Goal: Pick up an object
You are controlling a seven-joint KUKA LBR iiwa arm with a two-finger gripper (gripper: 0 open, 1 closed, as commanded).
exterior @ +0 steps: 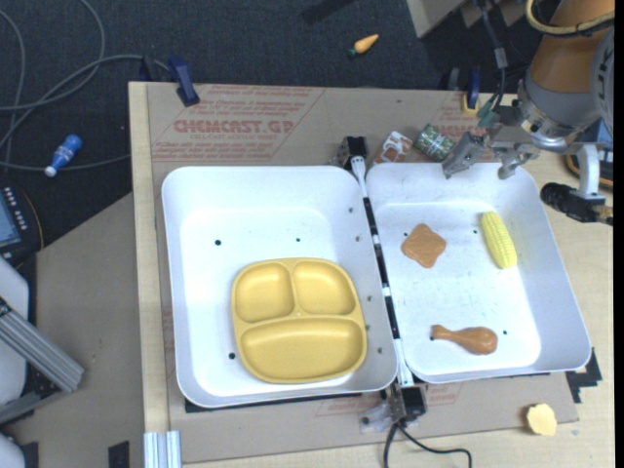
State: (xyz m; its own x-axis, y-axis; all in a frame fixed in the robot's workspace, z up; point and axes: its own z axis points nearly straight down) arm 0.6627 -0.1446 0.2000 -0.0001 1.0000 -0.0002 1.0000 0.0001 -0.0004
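Observation:
The right bin [546,291] holds three toy foods: a brown cookie-like piece [423,246] near its left side, a yellow corn cob [498,239] toward the back right, and a brown chicken drumstick [466,338] near the front. My gripper [483,161] hangs over the bin's back rim, above and behind the corn cob. Its two fingers are spread apart with nothing between them. The arm's orange band [575,37] shows at the top right.
The left bin [195,213] bears a yellow divided plate [296,319]. Small clutter [414,144] lies on the bench behind the right bin. A yellow piece [541,418] sits on the bench at the front right. A blue clamp [181,79] grips the board's back left.

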